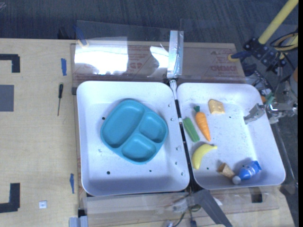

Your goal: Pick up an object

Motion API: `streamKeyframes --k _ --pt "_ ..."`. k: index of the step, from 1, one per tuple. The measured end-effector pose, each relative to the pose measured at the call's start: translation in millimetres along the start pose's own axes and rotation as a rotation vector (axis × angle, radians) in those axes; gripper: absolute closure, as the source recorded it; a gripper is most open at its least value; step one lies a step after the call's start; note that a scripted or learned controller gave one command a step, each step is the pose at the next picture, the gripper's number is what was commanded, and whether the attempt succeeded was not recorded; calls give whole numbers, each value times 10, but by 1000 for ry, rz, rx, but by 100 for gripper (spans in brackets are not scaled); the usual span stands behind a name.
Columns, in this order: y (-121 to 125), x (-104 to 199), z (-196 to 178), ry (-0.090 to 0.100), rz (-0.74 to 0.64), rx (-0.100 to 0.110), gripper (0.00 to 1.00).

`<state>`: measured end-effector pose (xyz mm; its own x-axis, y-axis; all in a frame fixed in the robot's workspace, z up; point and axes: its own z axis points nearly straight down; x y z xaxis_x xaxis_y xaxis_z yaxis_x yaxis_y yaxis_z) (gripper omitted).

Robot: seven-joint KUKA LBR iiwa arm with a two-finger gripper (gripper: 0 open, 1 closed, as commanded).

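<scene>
The right bin (265,141) holds several small items. An orange carrot (203,124) lies beside a green pod-shaped piece (191,129). Behind them sits a yellow cheese wedge (217,107), and a yellow banana (202,153) lies toward the front. At the front right are a small ice-cream cone (226,169) and a blue bottle (249,170) lying on its side. My gripper (254,113) hangs over the bin's right rim, apart from every item, with nothing visibly in it. The wrist behind it is partly cut off by the frame edge.
The left bin (90,150) carries a blue divided plate (134,130). A clear panel and metal bracket (175,53) stand behind the bins. A yellow pole (280,14) and cabling sit at the back right. A screwdriver (59,98) lies on the bench to the left.
</scene>
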<state>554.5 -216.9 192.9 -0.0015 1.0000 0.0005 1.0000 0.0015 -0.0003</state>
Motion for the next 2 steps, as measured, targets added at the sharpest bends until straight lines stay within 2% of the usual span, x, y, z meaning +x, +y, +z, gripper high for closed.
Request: streamKeyframes --k 1,2 --pt "-616 56 -50 -1 53 0 0" --pt "-611 832 353 3 60 4 0"
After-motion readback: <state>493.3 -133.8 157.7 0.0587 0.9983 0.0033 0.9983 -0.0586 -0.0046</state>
